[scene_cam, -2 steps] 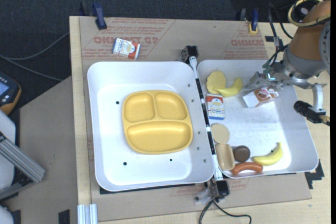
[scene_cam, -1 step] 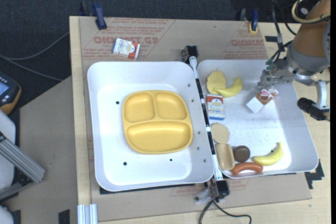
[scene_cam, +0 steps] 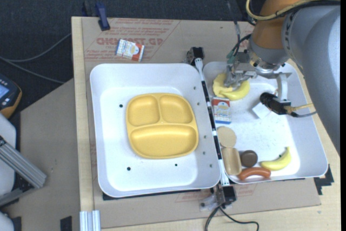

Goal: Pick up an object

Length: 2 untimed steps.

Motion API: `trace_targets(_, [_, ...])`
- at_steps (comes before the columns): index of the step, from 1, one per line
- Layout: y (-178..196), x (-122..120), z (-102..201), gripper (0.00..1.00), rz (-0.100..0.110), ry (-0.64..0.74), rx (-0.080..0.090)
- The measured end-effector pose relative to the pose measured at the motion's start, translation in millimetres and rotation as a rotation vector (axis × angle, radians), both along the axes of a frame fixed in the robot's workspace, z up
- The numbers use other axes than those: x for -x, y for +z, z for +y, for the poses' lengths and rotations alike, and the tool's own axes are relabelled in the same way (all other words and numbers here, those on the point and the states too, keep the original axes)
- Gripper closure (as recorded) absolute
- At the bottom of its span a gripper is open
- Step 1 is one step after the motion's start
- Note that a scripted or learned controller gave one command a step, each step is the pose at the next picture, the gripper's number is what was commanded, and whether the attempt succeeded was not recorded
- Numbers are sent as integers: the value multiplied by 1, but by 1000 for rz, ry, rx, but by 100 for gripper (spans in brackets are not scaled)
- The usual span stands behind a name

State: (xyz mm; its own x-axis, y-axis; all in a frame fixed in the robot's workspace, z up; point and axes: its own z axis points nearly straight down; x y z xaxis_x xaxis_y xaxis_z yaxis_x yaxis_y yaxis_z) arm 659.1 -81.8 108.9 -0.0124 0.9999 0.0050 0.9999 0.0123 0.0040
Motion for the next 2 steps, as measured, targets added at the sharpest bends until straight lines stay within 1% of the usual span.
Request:
trace_targets(1, [0,2,-10,0,3,-11,6])
trace_targets(2, [-26,20,-62,0,8,-17,6])
